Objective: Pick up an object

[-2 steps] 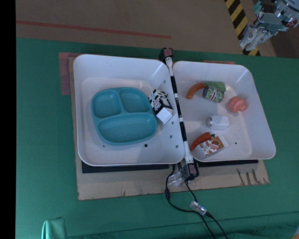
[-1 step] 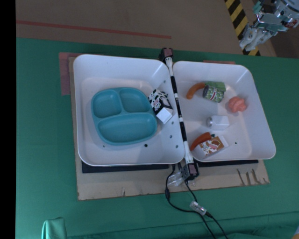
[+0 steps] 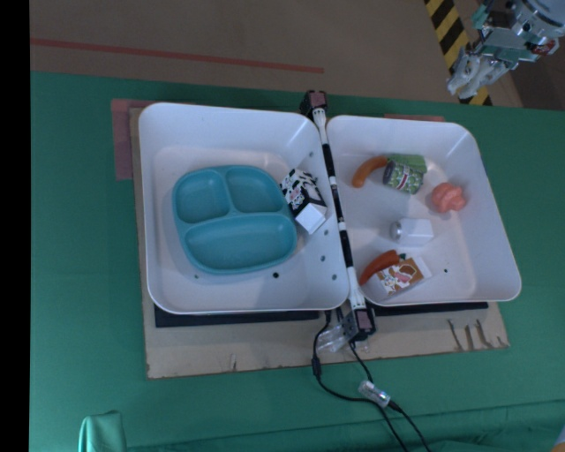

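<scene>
The right bin [image 3: 491, 231] holds several small items: an orange carrot [image 3: 368, 169], a green can [image 3: 404, 172], a pink-orange lump [image 3: 448, 197], a white cup lying on its side [image 3: 412, 231], a red-orange pepper [image 3: 380, 262] and a small printed carton [image 3: 403, 275]. In the left bin [image 3: 225, 126] a teal divided plate [image 3: 233, 219] lies flat, with a black-and-white cow-print carton [image 3: 303, 200] by its right side. My gripper [image 3: 465, 78] hangs at the top right, beyond the bins' far edge and above the floor, with nothing between its fingers.
A black-and-white strip [image 3: 335, 212] runs along the seam between the bins. Cables and a small connector [image 3: 372, 393] lie on the green cloth in front. Cardboard [image 3: 238, 349] sits under the bins. Yellow-black hazard tape [image 3: 446, 26] marks the floor behind.
</scene>
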Robot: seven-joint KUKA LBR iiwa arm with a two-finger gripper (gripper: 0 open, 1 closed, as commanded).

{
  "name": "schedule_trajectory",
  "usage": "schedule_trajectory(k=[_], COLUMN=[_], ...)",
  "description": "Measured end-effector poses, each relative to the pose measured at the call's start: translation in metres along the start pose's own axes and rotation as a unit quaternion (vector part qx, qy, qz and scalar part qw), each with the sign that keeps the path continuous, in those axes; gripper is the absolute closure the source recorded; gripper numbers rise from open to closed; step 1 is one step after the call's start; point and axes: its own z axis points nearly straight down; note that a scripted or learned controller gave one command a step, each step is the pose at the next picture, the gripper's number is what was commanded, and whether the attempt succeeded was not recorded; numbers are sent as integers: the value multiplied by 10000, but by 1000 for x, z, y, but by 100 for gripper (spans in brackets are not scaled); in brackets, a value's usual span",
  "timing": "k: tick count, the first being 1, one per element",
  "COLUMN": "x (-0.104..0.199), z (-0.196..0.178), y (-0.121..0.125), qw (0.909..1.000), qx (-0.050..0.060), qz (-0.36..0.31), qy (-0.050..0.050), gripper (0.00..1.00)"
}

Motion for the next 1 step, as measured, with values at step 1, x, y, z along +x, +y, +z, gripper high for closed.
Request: schedule_trajectory(k=[1], x=[-7], z=[-8], y=[0], qw=[10000], qx=[-12], qz=[3], qy=[-5], gripper=[100])
